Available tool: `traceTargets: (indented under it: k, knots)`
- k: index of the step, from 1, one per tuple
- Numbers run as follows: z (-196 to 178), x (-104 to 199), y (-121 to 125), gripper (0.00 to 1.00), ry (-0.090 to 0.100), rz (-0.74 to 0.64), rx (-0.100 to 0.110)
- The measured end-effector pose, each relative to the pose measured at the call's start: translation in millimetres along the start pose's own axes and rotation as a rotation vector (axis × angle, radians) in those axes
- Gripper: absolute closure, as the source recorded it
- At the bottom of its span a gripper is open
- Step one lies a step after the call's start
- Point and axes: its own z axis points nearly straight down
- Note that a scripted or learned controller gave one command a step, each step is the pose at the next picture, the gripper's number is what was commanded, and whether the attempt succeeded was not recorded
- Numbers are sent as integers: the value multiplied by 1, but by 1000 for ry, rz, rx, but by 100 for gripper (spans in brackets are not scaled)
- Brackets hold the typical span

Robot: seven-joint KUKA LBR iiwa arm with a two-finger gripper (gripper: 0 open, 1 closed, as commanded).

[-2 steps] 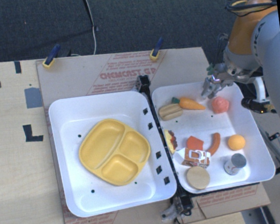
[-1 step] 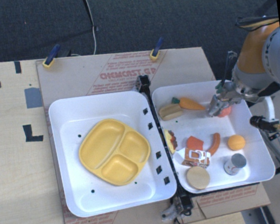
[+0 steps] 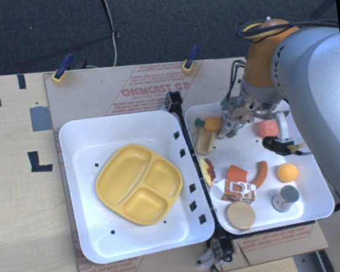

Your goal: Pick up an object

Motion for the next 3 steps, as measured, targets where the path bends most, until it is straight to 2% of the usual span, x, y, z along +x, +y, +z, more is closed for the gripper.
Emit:
traceTargets:
  k: [1, 2, 3]
  knots:
    - [-3, 30, 0, 0, -8, 7, -8]
    - [-19, 13, 1, 0, 4, 5, -18]
    - [-33, 43, 3, 0, 4, 3, -23]
